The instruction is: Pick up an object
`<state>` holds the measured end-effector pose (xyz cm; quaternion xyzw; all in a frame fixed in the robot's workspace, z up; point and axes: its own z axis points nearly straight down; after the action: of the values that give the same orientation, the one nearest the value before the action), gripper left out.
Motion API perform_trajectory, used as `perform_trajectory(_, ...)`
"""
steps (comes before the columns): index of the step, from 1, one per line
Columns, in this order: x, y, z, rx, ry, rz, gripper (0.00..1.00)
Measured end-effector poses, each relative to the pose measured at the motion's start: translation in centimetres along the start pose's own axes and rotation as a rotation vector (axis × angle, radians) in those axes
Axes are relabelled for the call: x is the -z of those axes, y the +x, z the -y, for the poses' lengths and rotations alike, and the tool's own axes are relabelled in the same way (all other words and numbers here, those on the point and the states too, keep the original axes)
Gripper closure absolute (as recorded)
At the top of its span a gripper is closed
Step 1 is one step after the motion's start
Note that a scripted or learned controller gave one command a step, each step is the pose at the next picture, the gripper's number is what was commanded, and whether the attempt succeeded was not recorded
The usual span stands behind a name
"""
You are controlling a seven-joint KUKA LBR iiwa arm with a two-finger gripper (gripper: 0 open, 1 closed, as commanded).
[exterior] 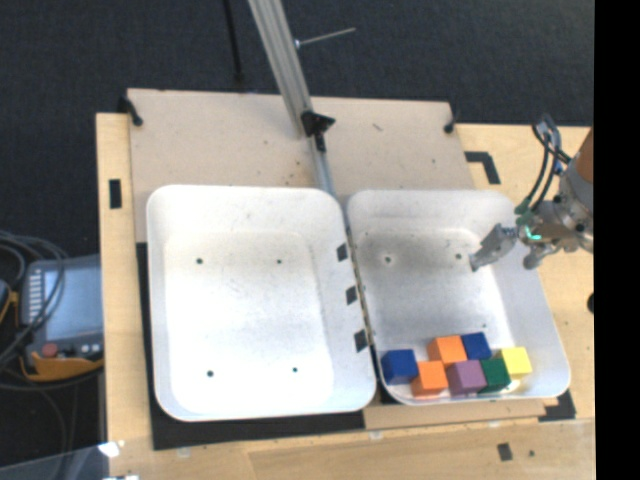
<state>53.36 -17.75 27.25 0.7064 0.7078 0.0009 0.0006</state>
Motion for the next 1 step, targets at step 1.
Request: perform_trajectory(1,-4.53,-0.44,-0.65,-0.006,0.005,0.003,0.00)
